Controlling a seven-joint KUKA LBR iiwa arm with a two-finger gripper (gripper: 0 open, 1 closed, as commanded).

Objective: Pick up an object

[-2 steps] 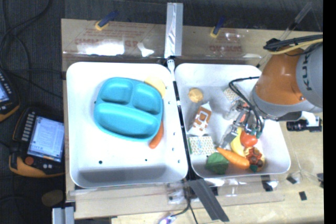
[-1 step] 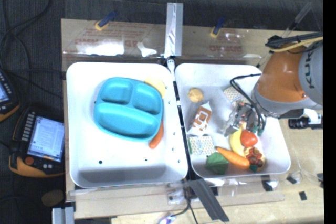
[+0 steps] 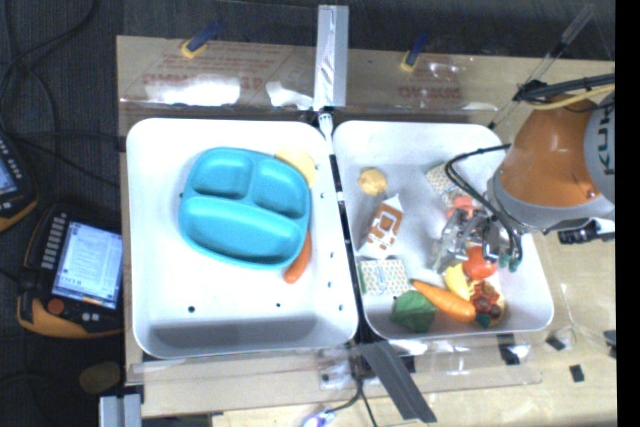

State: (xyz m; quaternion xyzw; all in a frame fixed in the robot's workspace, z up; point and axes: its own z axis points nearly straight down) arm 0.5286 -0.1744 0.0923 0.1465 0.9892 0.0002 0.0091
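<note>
gripper (image 3: 470, 250) low in right bin (image 3: 420, 140) | over toy pile by carrot (image 3: 445, 299) | fingers' state: can't tell

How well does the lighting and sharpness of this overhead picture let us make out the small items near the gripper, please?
In the camera view, lighting is soft and even; the white right bin looks bright but not blown out. The blue tray and carrot read clearly. Around the gripper, the small red and orange pieces blur together, so that cluster stays hard to separate.
</note>
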